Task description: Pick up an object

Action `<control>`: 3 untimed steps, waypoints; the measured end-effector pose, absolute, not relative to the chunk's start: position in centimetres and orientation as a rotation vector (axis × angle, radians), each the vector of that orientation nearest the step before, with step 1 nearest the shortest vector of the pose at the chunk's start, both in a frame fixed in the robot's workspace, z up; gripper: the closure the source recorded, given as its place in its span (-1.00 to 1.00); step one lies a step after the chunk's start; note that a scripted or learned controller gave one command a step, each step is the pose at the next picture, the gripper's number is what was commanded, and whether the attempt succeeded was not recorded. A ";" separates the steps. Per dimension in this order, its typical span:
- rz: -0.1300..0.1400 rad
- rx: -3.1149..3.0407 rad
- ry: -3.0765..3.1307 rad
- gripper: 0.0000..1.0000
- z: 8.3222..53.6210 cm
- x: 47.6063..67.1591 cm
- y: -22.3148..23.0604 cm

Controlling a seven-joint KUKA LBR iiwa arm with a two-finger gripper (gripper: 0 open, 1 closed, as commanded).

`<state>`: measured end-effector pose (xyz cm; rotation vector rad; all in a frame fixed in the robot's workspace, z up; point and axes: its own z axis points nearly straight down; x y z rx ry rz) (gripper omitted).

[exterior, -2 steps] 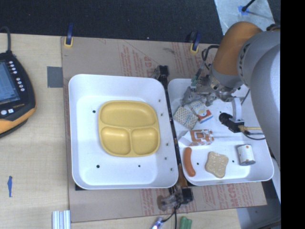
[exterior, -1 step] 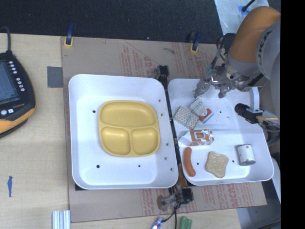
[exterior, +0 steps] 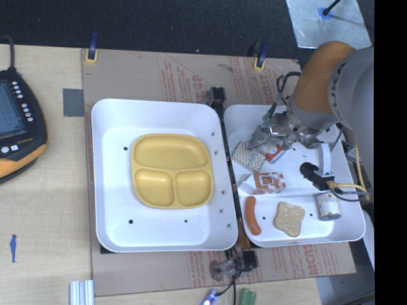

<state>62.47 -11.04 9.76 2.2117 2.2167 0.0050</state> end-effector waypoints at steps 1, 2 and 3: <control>0.005 2.210 2.215 1.00 10.9 62.6 -11.2; 0.004 2.210 2.215 -1.00 10.9 62.6 -11.2; 0.002 2.215 2.220 -1.00 9.6 65.8 -10.1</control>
